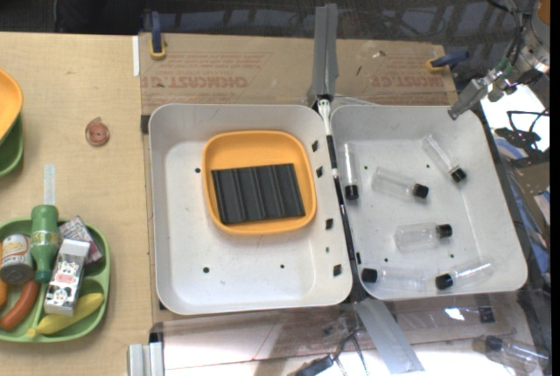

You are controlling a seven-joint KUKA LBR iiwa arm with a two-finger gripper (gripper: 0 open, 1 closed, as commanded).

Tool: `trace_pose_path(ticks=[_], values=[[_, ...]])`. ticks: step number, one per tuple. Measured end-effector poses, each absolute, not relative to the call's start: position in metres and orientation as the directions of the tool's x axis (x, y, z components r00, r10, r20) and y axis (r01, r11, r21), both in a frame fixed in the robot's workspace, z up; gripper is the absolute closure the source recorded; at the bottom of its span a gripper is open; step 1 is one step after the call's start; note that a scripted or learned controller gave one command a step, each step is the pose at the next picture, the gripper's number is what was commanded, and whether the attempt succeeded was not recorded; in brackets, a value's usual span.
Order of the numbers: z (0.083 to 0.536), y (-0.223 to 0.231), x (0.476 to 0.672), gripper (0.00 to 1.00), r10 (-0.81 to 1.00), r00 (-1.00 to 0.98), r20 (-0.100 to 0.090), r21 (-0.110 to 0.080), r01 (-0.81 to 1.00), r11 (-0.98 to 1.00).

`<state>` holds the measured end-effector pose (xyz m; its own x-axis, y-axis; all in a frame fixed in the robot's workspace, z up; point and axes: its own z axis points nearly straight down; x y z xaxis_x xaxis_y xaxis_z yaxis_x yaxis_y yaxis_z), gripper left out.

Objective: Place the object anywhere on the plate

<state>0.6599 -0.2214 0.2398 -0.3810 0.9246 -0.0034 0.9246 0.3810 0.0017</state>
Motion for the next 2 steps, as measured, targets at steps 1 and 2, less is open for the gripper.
trace_pose_path(ticks=[1,2], values=[[0.2438,-0.222,0.6598,0.0,0.796,-0.605,-0.003,0.002,0.796,0.605],[0.2508,-0.2216,0.657,0.0,0.708,-0.707,-0.003,0.001,0.708,0.707]])
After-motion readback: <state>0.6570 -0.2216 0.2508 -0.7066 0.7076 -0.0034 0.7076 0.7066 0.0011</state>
